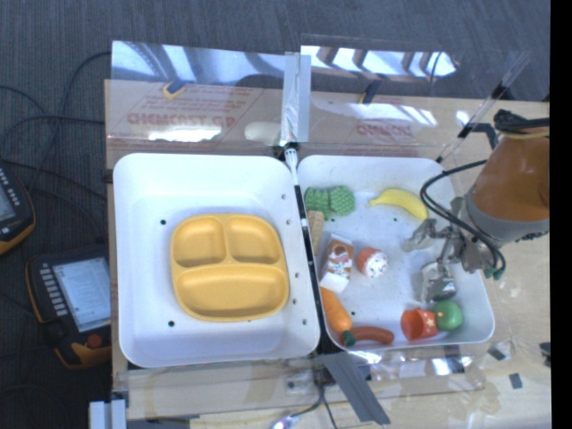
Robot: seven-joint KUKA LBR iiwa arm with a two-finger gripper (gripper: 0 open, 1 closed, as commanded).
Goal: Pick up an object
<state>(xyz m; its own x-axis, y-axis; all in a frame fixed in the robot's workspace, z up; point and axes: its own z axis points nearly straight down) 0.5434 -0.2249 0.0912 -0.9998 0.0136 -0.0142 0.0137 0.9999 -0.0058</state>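
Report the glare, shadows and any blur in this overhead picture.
Camera view: strong glare on the clear panels behind the bins, with more reflections on the front edge; lighting over the white bins is even, with soft, faint shadows; the gripper and nearby metal parts look slightly soft; the yellow tray is sharp.

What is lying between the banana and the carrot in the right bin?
In the camera view, between the banana and the carrot lie a small round red-and-white toy and a red-and-white carton.
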